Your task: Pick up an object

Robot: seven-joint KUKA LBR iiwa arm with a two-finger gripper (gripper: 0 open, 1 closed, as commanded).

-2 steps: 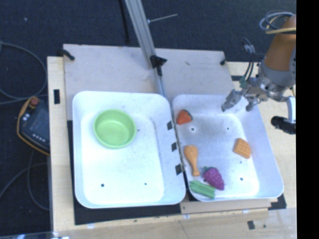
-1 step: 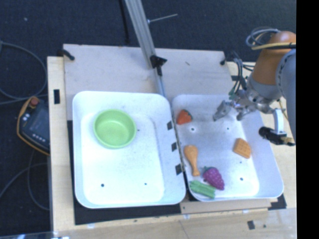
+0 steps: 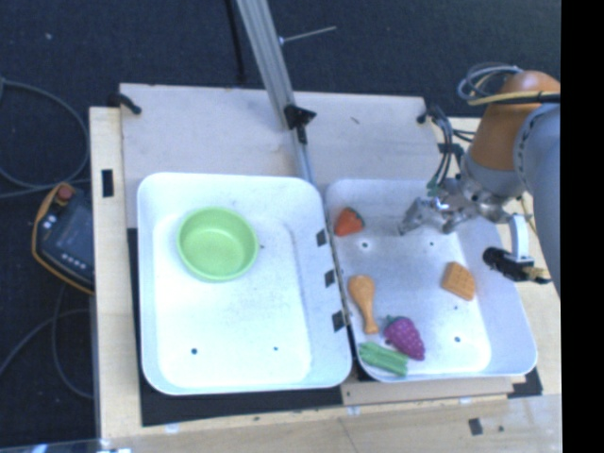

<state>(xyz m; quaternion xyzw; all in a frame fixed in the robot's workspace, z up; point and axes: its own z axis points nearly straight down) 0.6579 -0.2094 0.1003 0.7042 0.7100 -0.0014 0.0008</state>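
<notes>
Nearest the camera, one green vegetable (image 3: 382,358) lies at the right bin's (image 3: 510,343) front edge, touching one purple grape bunch (image 3: 405,336). Also there: one drumstick (image 3: 362,300), one orange-red piece (image 3: 348,222), one tan piece (image 3: 459,280). My gripper (image 3: 429,213) hangs over the bin's rear, jaws spread, holding nothing. The left bin (image 3: 160,347) holds one green bowl (image 3: 218,243).

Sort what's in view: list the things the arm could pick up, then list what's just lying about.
For the job: gripper; strawberry, chicken drumstick, purple grapes, green vegetable and orange wedge, all in the right bin.

Lying about: green bowl in the left bin; handheld controller beside the bench.
</notes>
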